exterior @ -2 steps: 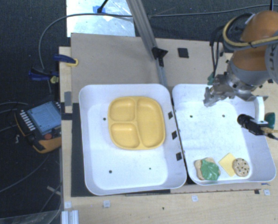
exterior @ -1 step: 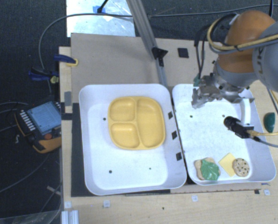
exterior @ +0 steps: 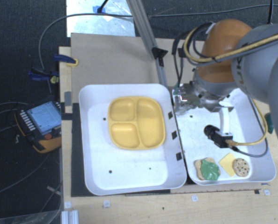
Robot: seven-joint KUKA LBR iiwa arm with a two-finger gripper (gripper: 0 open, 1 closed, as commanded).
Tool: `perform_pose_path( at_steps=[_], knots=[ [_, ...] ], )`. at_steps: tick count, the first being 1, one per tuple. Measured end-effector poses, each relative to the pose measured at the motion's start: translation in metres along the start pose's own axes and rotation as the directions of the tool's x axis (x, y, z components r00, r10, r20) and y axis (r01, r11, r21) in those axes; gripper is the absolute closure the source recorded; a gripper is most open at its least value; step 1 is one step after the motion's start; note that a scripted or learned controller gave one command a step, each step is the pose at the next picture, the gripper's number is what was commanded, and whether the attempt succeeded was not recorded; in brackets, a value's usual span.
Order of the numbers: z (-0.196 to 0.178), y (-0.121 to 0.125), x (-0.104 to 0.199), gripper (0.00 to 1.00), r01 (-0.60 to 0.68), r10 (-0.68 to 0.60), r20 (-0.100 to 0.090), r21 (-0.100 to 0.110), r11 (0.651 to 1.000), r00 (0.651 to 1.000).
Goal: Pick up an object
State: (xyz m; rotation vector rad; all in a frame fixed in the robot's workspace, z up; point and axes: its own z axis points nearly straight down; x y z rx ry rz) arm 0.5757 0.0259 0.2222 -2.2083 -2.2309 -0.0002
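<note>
Risk first: gripper [exterior: 183,101] hung over far left corner of right bin [exterior: 265,169], well apart from all items; descent there likely to close on bare floor or clip the rim between bins. Whether it was spread or closed, couldn't tell.

Near edge of right bin held candidates: green-topped cookie [exterior: 207,169], yellow cheese slice [exterior: 226,164], chocolate-chip cookie [exterior: 240,167], touching in a row. All flat, easy to slip.

Left bin [exterior: 94,167] held yellow divided plate [exterior: 136,122], three compartments, nothing in them.

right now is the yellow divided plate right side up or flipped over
Right side up: the yellow divided plate lies flat in the left bin, its three hollow compartments facing up.
</note>
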Motion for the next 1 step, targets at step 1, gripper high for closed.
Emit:
perform_pose_path(
  at_steps=[1],
  knots=[
    [-0.0099, -0.0086, 0.0505, 1.00, 0.000, 0.000, 0.000, -0.003, 1.000, 1.000]
  ],
)
